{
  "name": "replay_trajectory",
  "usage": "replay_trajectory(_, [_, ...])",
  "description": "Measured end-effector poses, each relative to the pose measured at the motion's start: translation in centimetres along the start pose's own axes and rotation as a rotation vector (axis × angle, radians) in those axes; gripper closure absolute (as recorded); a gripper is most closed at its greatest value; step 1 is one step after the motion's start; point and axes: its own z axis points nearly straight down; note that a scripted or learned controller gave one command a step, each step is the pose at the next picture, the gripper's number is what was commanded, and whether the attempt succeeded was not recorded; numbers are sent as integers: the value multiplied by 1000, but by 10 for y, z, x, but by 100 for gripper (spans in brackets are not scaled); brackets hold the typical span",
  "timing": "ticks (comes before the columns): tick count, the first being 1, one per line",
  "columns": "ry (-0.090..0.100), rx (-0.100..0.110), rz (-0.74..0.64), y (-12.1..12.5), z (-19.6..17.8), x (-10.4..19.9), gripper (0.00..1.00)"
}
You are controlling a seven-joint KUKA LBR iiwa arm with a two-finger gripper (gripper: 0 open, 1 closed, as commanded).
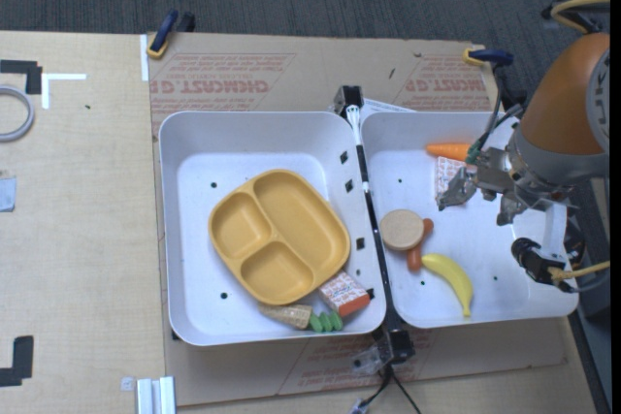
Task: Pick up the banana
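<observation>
The yellow banana (pixel 451 278) lies in the right bin (pixel 543 305), near its front wall, curving toward the front right. My gripper (pixel 478 205) hangs above the middle of that bin, behind the banana and a little to its right, well apart from it. The two fingers are spread, so the gripper is open with nothing between them.
A tan round piece (pixel 403 230) and a small red piece (pixel 415 258) sit just left of the banana. A carrot (pixel 448 151) and a white packet (pixel 447 175) lie at the bin's back. The left bin (pixel 184 208) holds a yellow divided plate (pixel 279 236) and small food items (pixel 330 303).
</observation>
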Motion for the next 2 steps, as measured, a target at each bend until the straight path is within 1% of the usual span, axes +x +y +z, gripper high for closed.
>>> replay_trajectory(1, [1, 2, -52, -42, 86, -34, 0])
replay_trajectory(2, [0, -1, -469, -31, 85, -73, 0])
